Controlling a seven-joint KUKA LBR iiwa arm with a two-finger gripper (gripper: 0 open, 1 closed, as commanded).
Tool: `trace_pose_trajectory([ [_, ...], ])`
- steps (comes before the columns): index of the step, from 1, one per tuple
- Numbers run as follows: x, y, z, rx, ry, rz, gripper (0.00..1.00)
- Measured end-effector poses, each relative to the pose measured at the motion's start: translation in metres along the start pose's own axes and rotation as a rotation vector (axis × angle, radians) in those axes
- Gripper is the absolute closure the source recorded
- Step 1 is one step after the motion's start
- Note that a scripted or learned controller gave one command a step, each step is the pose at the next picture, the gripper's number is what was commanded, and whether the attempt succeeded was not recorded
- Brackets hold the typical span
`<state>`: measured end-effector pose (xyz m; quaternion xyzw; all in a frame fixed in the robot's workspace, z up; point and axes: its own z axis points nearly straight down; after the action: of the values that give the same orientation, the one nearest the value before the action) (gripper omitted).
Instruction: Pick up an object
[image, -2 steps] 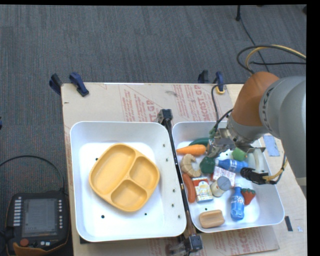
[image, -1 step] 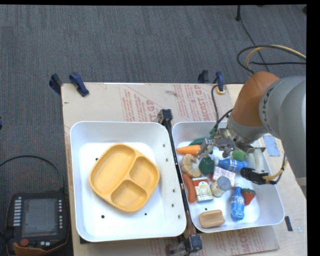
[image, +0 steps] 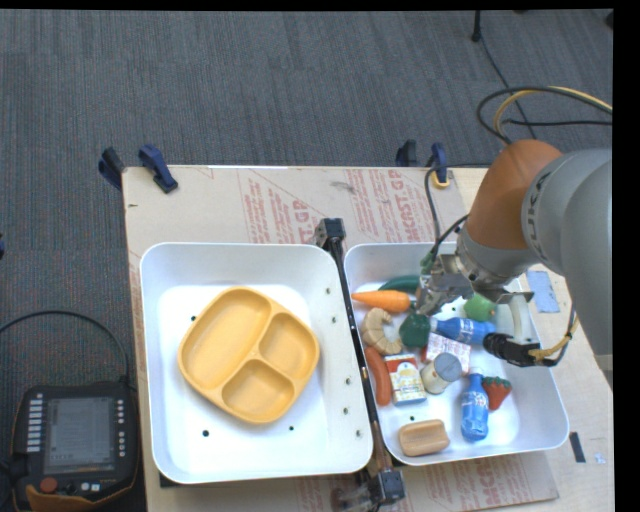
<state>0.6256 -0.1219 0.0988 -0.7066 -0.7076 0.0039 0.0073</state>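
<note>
Over the right bin (image: 545, 425), my arm (image: 560, 215) hangs low; its gripper (image: 436, 292) sits amid crowded toy food, between the carrot (image: 382, 298) and dark green vegetable (image: 414, 328). Finger spread: I cannot tell. Crowding risks a pinch on two items, or none.

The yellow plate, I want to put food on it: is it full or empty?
Empty. All three compartments of the yellow plate show bare yellow, and it lies flat in the left bin.

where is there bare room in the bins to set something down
Left white bin: bare floor borders the yellow three-compartment plastic plate on all sides, widest near the right wall. Right white bin: crowded with toy food beneath the gripper; a bare strip runs along the right wall beyond the blue bottle.
</note>
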Motion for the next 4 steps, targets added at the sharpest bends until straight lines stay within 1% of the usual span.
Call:
trace_pose_trajectory([
  [1, 0.0, 0.0, 0.0, 0.0, 0.0, 0.0, 0.0],
  [2, 0.032, -0.028, 0.014, -0.011, -0.005, 0.001, 0.0],
  [3, 0.032, -0.028, 0.007, -0.006, -0.003, 0.004, 1.0],
  [4, 0.055, -0.099, -0.085, -0.01, -0.003, 0.001, 1.0],
])
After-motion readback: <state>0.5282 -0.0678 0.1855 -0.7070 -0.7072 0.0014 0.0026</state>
